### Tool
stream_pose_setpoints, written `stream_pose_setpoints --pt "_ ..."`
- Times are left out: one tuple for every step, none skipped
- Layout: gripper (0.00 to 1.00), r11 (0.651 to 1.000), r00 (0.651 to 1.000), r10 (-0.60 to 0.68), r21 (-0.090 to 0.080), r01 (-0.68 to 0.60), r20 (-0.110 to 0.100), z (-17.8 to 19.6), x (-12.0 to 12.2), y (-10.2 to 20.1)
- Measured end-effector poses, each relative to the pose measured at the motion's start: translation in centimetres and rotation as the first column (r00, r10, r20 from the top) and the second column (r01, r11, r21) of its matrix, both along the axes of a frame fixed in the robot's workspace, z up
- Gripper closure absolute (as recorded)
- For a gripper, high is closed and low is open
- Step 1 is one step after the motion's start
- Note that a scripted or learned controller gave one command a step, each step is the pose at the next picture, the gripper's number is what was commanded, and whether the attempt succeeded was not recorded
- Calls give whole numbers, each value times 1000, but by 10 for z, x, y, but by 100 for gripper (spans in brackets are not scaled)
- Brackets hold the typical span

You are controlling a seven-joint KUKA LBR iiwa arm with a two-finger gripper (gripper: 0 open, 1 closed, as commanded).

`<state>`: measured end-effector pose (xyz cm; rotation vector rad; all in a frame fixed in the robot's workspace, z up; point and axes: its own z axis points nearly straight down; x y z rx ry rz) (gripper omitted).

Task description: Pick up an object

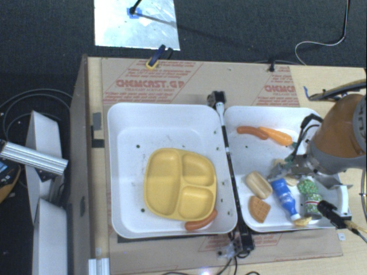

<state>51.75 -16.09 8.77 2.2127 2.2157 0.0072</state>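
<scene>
Overhead view of the bench (189, 76), ordered by size. The left bin (123, 153) holds a yellow divided tray (179, 183) at its centre, with a sausage (200, 223) lying against the tray's edge at 5 o'clock. The right bin (252, 119) holds the loose toy foods. The arm (344, 133) enters from 3 o'clock and reaches low over this bin's right half, its gripper (289, 168) sitting amid the clutter just beside the blue bottle (285, 197); whether its claw is wide, narrow or closed on anything cannot be told here. Candidate objects in the right bin: a carrot (276, 135) and a second sausage (248, 130) at 12 o'clock; a bread roll (258, 184) near centre; the blue bottle at 5 o'clock; a green-patterned piece (309, 189) at 4 o'clock; a waffle-like biscuit (259, 209) at 6 o'clock. Judged progress: the approach appears made, but no object is seen lifted; every item rests on a bin floor, so grasp and lift remain.
</scene>
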Motion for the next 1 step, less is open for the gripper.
stream_pose_setpoints --pt "100 1000 1000 1 -3 -1 6 11 2 -1"
